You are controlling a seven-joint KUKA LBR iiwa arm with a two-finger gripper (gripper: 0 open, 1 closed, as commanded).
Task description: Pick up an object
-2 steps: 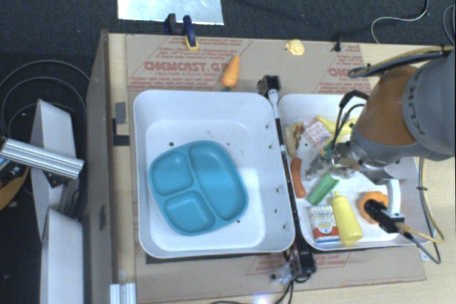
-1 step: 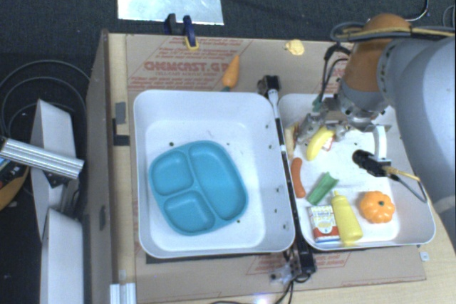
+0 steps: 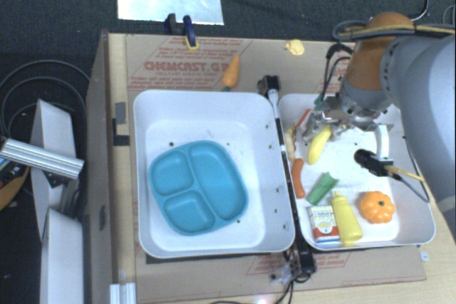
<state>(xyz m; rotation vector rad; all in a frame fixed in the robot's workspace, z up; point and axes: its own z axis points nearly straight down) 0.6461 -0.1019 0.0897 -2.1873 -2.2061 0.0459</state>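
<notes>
1. One grey arm (image 3: 420, 82) with an orange band reaches in from the right, over the right bin's far end
2. One cardboard sheet (image 3: 185, 60) with red print lies under both bins
3. Two shallow white bins sit side by side: the left bin (image 3: 206, 100) and the right bin (image 3: 410, 224), their long edges touching
4. One blue plate (image 3: 198, 185) with three compartments lies flat in the left bin, towards its near left corner
5. One gripper (image 3: 326, 123) hangs over the far left part of the right bin, right at the upper tip of the banana; whether it is spread or pressed together cannot be told
6. One yellow squeeze bottle (image 3: 346, 218) lies in the right bin near the front edge
7. One yellow banana (image 3: 318, 144) lies tilted in the right bin, just below the gripper
8. One orange pumpkin (image 3: 376, 206) sits just right of the bottle
9. One small carton (image 3: 323, 223) lies touching the bottle's left side
10. One green vegetable (image 3: 322, 187) lies between the banana and the carton
11. One red-orange pepper (image 3: 298, 178) lies along the right bin's left wall
12. One carrot (image 3: 231, 72) lies on the cardboard, beyond the left bin
13. One small yellow lump (image 3: 295, 47) lies on the cardboard's far edge
</notes>
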